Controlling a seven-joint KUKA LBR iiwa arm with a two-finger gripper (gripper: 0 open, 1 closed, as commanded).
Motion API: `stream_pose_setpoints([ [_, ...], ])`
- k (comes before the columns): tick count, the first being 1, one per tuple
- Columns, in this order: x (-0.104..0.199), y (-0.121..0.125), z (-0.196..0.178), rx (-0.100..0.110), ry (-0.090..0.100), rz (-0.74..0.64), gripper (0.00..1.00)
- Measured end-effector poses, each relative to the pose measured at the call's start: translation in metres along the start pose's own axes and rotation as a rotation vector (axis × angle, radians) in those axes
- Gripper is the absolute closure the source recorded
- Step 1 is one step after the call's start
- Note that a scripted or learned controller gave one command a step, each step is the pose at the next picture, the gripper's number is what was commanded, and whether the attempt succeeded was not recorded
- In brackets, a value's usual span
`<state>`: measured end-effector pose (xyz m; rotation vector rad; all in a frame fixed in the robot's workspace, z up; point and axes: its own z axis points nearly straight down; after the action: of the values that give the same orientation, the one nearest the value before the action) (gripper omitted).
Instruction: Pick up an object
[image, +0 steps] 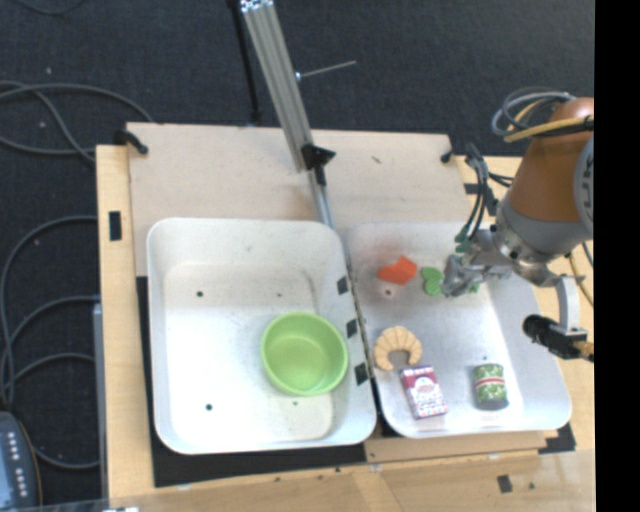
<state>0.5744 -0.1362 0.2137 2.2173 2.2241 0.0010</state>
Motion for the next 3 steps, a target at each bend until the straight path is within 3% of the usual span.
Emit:
stream_pose_setpoints([
  [3,0.142,0.056,0.005,0.001,0.000,-0.001,1.00],
])
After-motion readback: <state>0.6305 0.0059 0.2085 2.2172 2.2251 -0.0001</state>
